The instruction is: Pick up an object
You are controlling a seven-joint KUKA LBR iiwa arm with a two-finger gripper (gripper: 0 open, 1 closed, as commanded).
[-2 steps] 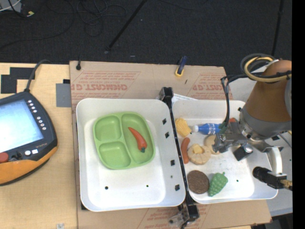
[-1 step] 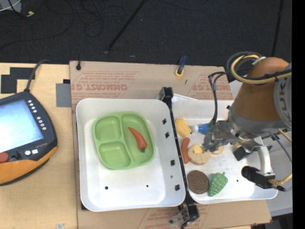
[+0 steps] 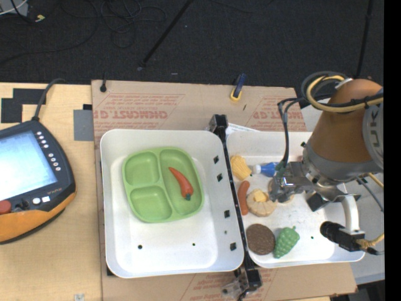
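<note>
The gripper (image 3: 281,190) is low in the right bin (image 3: 313,251), just over the near edge of a round biscuit-like piece (image 3: 260,203) that lies directly beside and slightly below it. How the jaws stand I cannot tell, since the wrist and cabling hide them from above. Nothing can be seen lifted, so by my reading the pick is not yet made: the arm has reached the pile, and the grasp and the raise are left to do. Around the jaws the choices sit close. An orange sausage (image 3: 243,196) lies just past the biscuit piece on the far side from the arm, a yellow corn cob (image 3: 240,166) is beyond that toward the divider, and a blue and white piece (image 3: 266,168) sits just above the jaws. Nearer the front rim are a dark brown cookie (image 3: 260,238) and a bunch of green grapes (image 3: 286,242), touching each other. Well away, in the left bin (image 3: 163,259), a red chili (image 3: 182,182) rests in a green divided tray (image 3: 150,190). The cardboard (image 3: 156,108) under the bins carries red print, upside down and too blurred to read with confidence.
</note>
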